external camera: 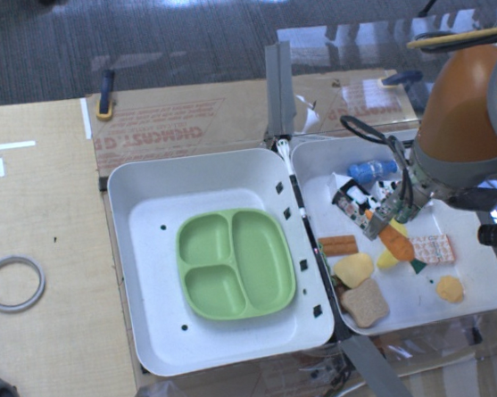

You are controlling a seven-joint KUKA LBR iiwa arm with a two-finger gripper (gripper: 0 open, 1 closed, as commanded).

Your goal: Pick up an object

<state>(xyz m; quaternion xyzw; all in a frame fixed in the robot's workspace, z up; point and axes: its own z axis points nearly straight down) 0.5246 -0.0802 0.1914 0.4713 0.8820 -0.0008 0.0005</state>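
My gripper [382,221] hangs low over the middle of the right bin [486,299], reaching in from the right under the orange wrist band. An orange carrot-like piece [399,244] lies directly at its tip, touching or nearly touching it. Just left of the gripper is a black and white object [351,200], and a blue bottle [369,171] lies behind it. In front are a yellow lump [354,269], a bread slice [364,303], a brown bar [338,246], a pink and white packet [435,250] and a small orange ball [449,288].
The left bin [146,278] holds a green divided plate [236,263]. A grey divider [278,90] rises between the bins at the back. A grey tape ring [11,283] lies on the bench at the far left.
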